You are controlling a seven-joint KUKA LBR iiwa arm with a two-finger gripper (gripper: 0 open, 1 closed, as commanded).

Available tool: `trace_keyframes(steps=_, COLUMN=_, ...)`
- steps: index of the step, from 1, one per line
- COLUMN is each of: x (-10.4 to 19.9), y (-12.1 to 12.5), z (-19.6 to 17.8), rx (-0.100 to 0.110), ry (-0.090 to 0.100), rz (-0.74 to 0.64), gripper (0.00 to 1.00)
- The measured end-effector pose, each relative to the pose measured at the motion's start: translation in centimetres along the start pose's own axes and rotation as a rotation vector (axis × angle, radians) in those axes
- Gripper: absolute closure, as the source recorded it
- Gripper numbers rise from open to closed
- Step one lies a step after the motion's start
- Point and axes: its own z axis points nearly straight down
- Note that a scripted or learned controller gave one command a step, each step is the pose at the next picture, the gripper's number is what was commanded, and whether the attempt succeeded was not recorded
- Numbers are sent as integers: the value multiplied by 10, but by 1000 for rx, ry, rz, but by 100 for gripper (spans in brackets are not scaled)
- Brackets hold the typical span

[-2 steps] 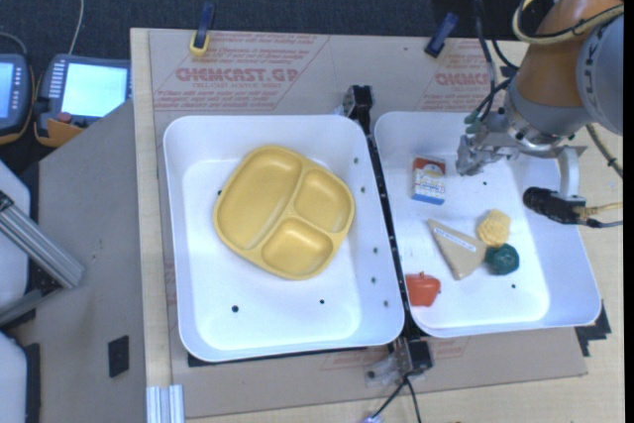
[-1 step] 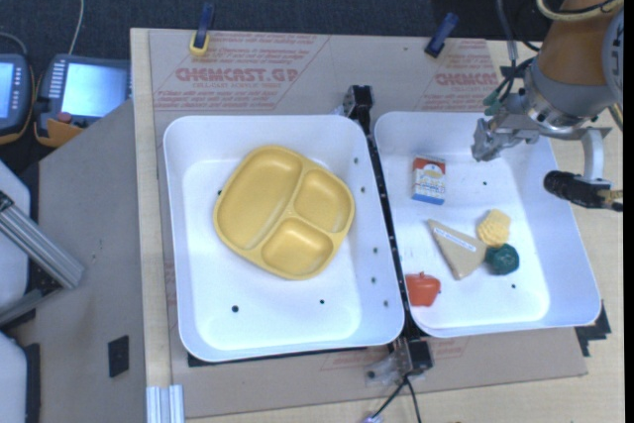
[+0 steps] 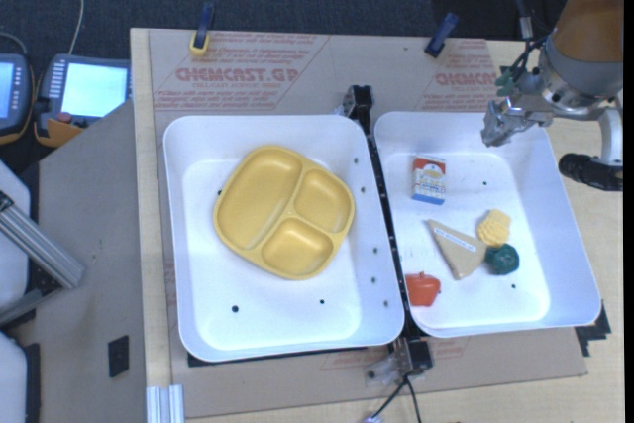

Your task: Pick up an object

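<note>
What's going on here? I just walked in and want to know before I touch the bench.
A robot arm reaches in from the right, its gripper hovering over the far edge of the right bin. Nothing shows between its fingers. That bin holds a small carton, a tan wedge, a yellow piece, a dark green ball and a red piece. The left bin holds a yellow divided plate.

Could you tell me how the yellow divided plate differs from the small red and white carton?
The yellow divided plate lies in the left white bin; the small red and white carton lies in the right white bin. The plate is far larger. The plate is one colour; the carton is red, white and blue. Both lie apart from other things.
</note>
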Motion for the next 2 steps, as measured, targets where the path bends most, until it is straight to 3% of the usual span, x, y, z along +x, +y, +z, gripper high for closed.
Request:
trace_keyframes(steps=1, x=0, y=1, z=-53, rx=-2, ry=-1, rz=0, gripper=100)
trace_keyframes(steps=2, x=58, y=-6, z=-55, rx=7, ry=3, rz=-3, gripper=100)
